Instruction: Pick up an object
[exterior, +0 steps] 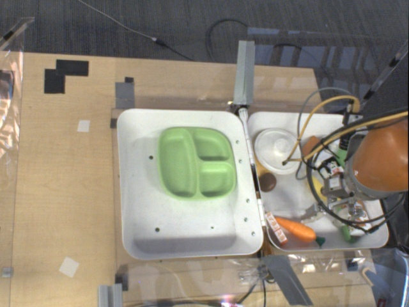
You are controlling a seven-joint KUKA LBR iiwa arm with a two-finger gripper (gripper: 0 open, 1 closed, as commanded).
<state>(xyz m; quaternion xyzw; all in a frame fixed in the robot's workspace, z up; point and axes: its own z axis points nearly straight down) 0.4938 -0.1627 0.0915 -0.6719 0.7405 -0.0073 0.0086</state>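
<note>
A grab here could easily miss: the gripper (337,204) hangs amid tangled cables, and whether its jaws are apart or together I cannot tell. The toy carrot (298,229) lies in the right bin (377,238), just left of and below the gripper.
</note>
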